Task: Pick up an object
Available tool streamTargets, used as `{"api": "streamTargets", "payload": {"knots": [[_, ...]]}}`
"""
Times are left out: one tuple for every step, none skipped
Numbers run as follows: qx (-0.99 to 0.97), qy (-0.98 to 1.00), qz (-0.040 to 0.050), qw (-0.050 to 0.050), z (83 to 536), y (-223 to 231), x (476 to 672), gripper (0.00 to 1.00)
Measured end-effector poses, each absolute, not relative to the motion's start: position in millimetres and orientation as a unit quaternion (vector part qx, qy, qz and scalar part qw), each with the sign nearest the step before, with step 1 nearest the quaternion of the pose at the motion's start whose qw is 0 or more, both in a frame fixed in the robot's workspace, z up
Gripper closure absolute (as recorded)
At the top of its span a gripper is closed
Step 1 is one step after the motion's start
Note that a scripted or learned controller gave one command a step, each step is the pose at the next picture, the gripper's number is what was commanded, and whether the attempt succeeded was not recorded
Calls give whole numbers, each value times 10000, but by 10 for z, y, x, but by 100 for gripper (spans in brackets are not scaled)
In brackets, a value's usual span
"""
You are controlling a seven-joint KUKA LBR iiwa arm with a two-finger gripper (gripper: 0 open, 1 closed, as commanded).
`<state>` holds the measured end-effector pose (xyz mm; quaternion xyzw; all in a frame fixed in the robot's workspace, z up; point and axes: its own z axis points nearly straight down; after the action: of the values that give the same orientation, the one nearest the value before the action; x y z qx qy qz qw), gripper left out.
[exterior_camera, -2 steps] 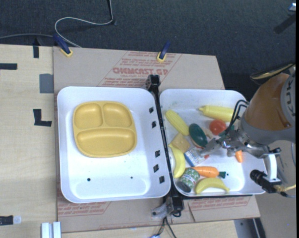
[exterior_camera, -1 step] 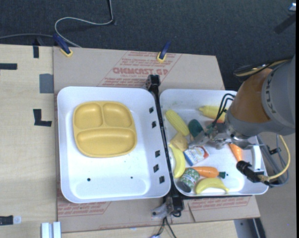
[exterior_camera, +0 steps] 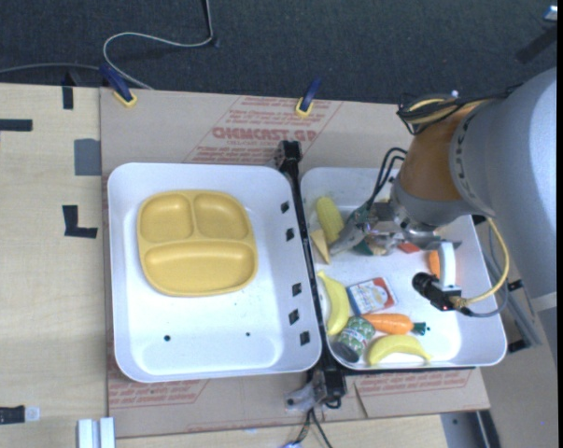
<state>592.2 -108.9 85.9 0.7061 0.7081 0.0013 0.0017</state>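
Observation:
My gripper point(exterior_camera: 358, 234) is low in the upper part of the right bin point(exterior_camera: 477, 339), reaching in from the right. It sits right beside a yellow-green corn cob point(exterior_camera: 329, 217) and a small yellow wedge point(exterior_camera: 318, 245), which lie just to its left. Nothing can be seen held in it. Below it lie a banana point(exterior_camera: 336, 304), a small red and white packet point(exterior_camera: 371, 296), a carrot point(exterior_camera: 389, 324), a green can point(exterior_camera: 356, 336) and a second yellow fruit point(exterior_camera: 399, 348). An orange and white piece point(exterior_camera: 439, 261) lies to the gripper's right.
The left bin point(exterior_camera: 132, 343) holds a yellow divided plate point(exterior_camera: 197, 243). A black divider point(exterior_camera: 298, 250) runs between the two bins. The arm's grey body point(exterior_camera: 519, 157) covers the right bin's upper right corner.

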Motion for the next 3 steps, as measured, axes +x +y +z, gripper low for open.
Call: {"api": "streamTargets", "payload": {"knots": [[7062, 7080, 9, 13, 953, -1091, 5920, 100], [7061, 7081, 8, 12, 952, -1091, 5919, 0], [7056, 7086, 9, 1, 1043, -1080, 5917, 100]]}}
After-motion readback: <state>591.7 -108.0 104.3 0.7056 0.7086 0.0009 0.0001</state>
